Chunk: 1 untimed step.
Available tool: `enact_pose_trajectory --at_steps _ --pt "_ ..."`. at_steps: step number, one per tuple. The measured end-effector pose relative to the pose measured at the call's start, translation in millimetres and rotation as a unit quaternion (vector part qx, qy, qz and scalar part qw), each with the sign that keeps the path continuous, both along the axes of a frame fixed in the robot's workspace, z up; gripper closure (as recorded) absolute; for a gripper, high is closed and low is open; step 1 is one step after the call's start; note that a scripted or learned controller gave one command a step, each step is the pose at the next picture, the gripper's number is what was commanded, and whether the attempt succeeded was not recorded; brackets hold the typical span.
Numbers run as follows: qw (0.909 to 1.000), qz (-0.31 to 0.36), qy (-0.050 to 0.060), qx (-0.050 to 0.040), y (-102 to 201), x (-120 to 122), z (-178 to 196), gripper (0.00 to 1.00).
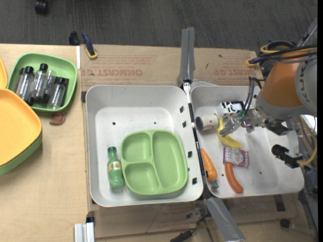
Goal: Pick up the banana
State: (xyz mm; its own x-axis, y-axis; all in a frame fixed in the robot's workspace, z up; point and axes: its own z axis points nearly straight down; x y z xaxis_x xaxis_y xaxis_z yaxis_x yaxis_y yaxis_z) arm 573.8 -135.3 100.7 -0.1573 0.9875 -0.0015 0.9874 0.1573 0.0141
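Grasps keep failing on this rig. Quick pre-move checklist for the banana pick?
1. Banana located: ok, in the right bin, near its upper left.
2. Gripper position: ok, right over the banana's upper end.
3. Banana between fingers: cannot tell, the contact point is too small to resolve.
4. Finger state: cannot tell.
5. Clutter near grasp: not ok, a small can lies just left and a pink packet just below the banana.
6. Lift path: ok, the carrot and the sausage sit lower in the bin, apart from the banana.
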Motion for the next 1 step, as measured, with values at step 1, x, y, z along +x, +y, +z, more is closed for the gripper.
enact_pose_trajectory --at_steps 1 --pt "0.9896 -0.143 0.009 0.0009 5.9 -36.4 -9.7 0.0"
